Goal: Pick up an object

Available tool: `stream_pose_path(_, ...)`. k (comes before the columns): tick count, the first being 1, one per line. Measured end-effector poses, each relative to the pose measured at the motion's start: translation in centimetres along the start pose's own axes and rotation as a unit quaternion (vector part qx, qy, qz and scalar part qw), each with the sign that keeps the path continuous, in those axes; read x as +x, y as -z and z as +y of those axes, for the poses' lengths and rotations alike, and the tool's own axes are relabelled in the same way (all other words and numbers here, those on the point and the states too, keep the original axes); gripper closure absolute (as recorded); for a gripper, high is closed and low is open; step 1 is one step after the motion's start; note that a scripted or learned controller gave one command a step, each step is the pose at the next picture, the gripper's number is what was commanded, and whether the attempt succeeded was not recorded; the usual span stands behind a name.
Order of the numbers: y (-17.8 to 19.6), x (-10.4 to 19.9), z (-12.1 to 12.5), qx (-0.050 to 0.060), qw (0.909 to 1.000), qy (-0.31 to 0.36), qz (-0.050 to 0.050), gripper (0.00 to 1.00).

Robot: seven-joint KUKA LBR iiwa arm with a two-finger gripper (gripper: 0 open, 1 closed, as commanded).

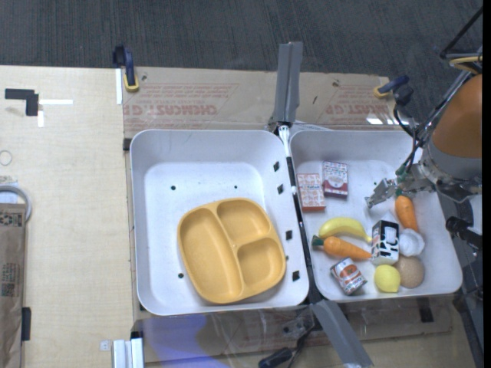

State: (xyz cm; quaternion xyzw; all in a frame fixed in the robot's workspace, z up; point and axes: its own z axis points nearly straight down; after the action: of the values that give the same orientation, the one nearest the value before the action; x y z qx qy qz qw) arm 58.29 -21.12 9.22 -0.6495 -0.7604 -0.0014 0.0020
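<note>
Dark grey carpet floor (192, 18), pale wooden bench (61, 228), cardboard sheet (207, 98)

Arm in from right, wrist angled down-left, claw (381, 195) low w/ metal fingers.

yellow divided plate (230, 248) in left bin (146, 205), toy food in right bin (453, 282)

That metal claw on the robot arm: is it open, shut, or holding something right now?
Gripper: low over the right bin, beside a carrot; whether it is open or shut cannot be told, and no object is visibly held.
</note>
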Motion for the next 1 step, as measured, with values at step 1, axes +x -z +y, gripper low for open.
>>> stream_pose_path(1,0.94,-0.17,0.0,-0.001,1.0,-0.002,-0.001,1.0)
